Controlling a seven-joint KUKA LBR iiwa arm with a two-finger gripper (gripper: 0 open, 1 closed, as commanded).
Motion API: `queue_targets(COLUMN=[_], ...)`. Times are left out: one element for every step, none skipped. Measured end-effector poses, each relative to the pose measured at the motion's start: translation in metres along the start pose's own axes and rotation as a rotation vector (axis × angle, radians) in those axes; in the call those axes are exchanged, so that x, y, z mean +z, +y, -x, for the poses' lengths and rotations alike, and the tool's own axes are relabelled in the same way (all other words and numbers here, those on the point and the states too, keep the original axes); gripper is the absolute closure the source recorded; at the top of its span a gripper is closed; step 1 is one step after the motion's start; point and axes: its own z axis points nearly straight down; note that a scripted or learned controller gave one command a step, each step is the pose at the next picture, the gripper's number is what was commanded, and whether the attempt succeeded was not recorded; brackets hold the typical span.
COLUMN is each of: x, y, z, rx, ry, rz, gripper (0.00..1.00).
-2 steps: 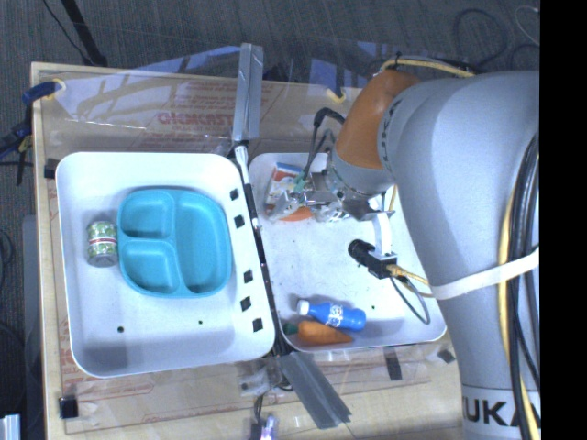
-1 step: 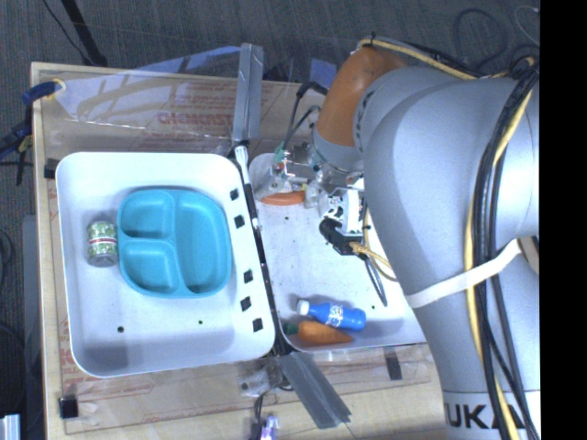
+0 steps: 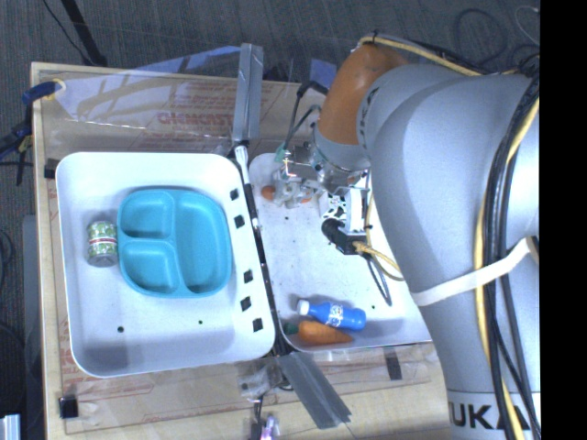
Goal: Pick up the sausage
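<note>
Robot gripper [image 3: 292, 189] hovering at the right bin's [image 3: 303, 273] far corner.
Finger state is impossible to tell; sausage [image 3: 267, 192] lying just beside it.

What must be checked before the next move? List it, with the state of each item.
1. Gripper over the right bin: ok, at its far left corner.
2. Sausage located: cannot tell. A small reddish piece beside the gripper may be it, but it is too small to be sure.
3. Anything held: cannot tell.
4. Blue bottle and orange piece apart from the gripper: ok, at the bin's near edge.
5. Blue plate and can out of the way: ok, in the left bin.
</note>
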Motion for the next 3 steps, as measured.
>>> queue_targets(x=[-0.046,-0.046,0.006], y=[-0.006,-0.007,-0.062], z=[0.033,0.033,0.019], rx=[-0.324,-0.325,-0.544], ry=[-0.003,-0.002,-0.016], rz=[0.020,0.020,0.024], gripper=[1.00,0.00,0.00])
